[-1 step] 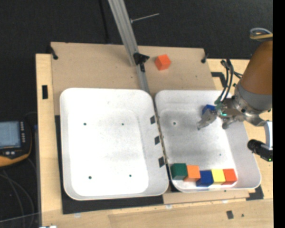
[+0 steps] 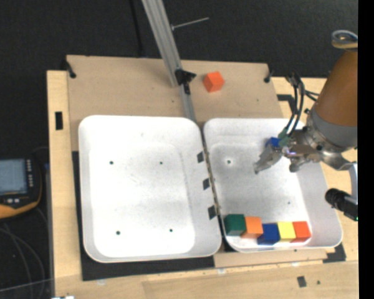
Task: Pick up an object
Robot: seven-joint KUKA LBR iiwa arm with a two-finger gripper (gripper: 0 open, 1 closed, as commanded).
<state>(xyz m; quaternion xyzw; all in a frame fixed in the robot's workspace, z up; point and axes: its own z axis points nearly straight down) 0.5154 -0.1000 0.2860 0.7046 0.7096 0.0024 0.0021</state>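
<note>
Colours on the bench

Two white bins [image 2: 143, 185]; at the right bin's six o'clock rim, a row of green [image 2: 235, 223], orange [image 2: 254, 225], blue [image 2: 269, 233], yellow [image 2: 287, 230] and red-orange [image 2: 302, 229] blocks; an orange cube [image 2: 213, 81] at twelve o'clock on tan board.

We note a pale wooden bench [image 2: 59, 167] topped by a brown board [image 2: 131, 86], set on a dark carpeted floor [image 2: 25, 23]. A slanted metal post [image 2: 162, 33] rises from the board (light even, no hard shadows). At left lies a small screened device [image 2: 9, 179] among cables [image 2: 12, 254].

Gripper [image 2: 266, 161] over right bin [image 2: 311, 185]; five blocks [image 2: 268, 229] along near wall
</note>
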